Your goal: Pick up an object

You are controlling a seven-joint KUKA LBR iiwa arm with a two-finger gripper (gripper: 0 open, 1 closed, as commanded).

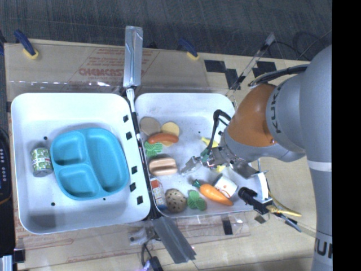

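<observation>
Gripper, jaws apart and empty, hovers by hot dog in right bin; pick not yet made

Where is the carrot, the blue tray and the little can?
carrot (214, 193), camera view, middle of its orange body.
blue tray (89, 162), camera view, ridge between its compartments.
little can (40, 160), camera view, its green label.

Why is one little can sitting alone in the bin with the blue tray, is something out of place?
That can does look odd: it lies on its side by the left bin's wall, beside the blue divided tray, apart from everything else. The toy foods, such as the carrot and hot dog, crowd the right bin. Nothing looks spilled or broken.
</observation>
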